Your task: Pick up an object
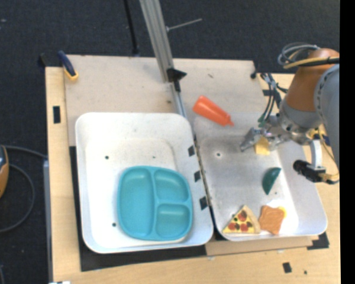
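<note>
object: small pale yellow block [262, 149], right bin [236, 164], touching gripper [255, 141]
gripper: low over block, grip state unclear
hidden: block partly covered by gripper

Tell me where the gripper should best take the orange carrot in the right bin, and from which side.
Probably across the middle of the carrot, coming from above. It lies flat near the right bin's upper edge, running from upper left to lower right, so the fingers should close across its narrow width. It tapers toward one end, so a mid-body hold seems less likely to slip than one at the thin end.
</note>
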You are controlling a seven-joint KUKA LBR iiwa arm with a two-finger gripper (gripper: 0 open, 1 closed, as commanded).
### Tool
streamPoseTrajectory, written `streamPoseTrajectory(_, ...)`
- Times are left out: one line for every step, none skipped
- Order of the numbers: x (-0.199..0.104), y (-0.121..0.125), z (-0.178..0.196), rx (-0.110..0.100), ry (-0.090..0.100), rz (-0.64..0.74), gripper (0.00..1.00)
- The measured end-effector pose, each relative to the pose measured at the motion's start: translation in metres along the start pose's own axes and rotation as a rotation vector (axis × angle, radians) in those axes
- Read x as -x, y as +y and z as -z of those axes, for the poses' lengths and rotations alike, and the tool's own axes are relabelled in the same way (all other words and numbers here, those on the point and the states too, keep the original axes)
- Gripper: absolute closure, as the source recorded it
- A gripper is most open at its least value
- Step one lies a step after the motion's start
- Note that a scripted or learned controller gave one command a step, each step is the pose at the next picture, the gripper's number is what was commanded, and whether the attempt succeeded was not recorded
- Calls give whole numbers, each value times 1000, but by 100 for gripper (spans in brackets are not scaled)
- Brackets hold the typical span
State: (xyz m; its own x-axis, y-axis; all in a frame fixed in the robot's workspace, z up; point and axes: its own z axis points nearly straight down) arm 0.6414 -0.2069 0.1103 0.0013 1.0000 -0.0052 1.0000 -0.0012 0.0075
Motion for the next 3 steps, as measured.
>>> streamPoseTrajectory(2,2,-4,-3,1,2,0)
streamPoseTrajectory(4,3,8,1,-3,3,100)
streamPoseTrajectory(7,2,53,-1,3,0,100)
